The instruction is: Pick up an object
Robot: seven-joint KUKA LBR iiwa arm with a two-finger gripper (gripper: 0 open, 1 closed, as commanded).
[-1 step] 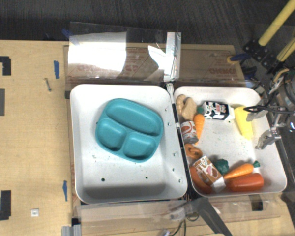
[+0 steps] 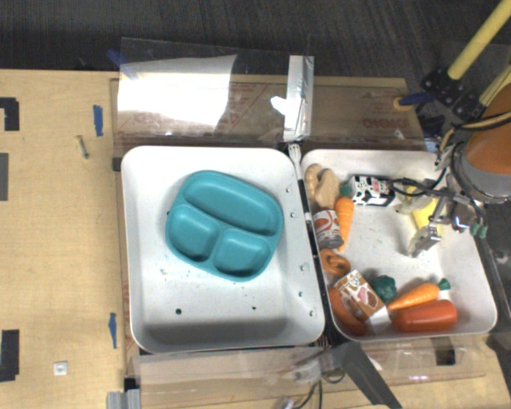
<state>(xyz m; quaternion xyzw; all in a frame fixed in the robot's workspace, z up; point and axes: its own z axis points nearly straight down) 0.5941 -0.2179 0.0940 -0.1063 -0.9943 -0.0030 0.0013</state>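
No brand or writing on the objects is sharp enough to read; the small carton point(image 2: 360, 295) carries a red and white print, and a black-and-white patterned piece point(image 2: 373, 190) lies up-left of the end effector point(image 2: 423, 239). The arm point(image 2: 492, 156) reaches in from the right, its orange band above the wrist, with the end effector low over the right bin point(image 2: 477, 267); whether it is open or closed cannot be told. A yellow item point(image 2: 422, 215) sits just above it. Below it lie an orange carrot point(image 2: 417, 296) and a red piece point(image 2: 424, 316). Well to its left, the teal divided tray point(image 2: 224, 222) rests in the left bin point(image 2: 153, 296) on the bench point(image 2: 43, 228).
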